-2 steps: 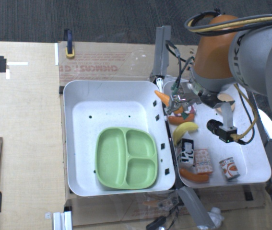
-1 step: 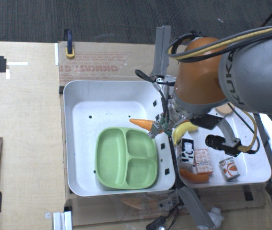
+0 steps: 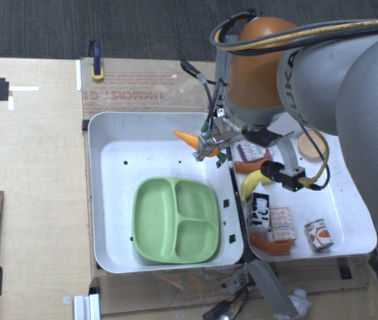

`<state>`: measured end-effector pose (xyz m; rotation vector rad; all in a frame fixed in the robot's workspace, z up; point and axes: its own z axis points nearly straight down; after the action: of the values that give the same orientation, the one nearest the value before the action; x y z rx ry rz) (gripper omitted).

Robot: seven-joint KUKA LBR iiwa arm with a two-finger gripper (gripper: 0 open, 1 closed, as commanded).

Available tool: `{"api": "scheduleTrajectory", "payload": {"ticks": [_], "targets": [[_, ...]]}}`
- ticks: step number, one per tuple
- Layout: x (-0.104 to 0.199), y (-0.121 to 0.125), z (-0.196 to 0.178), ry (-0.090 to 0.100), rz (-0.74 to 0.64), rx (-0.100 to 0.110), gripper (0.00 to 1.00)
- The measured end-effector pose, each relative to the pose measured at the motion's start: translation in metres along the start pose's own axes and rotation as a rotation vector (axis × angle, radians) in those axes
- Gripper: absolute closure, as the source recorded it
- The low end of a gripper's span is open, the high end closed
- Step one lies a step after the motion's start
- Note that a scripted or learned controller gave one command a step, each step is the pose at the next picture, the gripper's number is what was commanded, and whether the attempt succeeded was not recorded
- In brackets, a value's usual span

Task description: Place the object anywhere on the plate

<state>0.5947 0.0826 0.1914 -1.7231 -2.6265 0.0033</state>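
A pale wooden bench [image 3: 29, 179] carries two white bins; dark carpet [image 3: 109, 12] lies beyond. The gripper [image 3: 209, 145] grips a carrot [image 3: 187, 139] by one end (fingers closed on it) above the left bin [image 3: 105, 179], at one o'clock from the green plate [image 3: 175, 220].

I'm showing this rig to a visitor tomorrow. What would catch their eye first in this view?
Probably the big grey arm with its orange band, reaching in from the right over the bins. Its gripper hangs over the left bin's back edge with an orange carrot at its tip. Then the green divided plate in the left bin.
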Motion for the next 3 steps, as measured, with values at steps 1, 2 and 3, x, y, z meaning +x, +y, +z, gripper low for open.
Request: {"api": "scheduleTrajectory", "payload": {"ticks": [1,2,3], "targets": [[-0.068,-0.015,-0.143,-0.001,0.043,-0.001,1.00],[-0.017,-0.017,-0.038,0.000,0.001,0.002,1.00],[-0.018,-0.063,-0.063,0.001,-0.170,0.000,1.00]]}}
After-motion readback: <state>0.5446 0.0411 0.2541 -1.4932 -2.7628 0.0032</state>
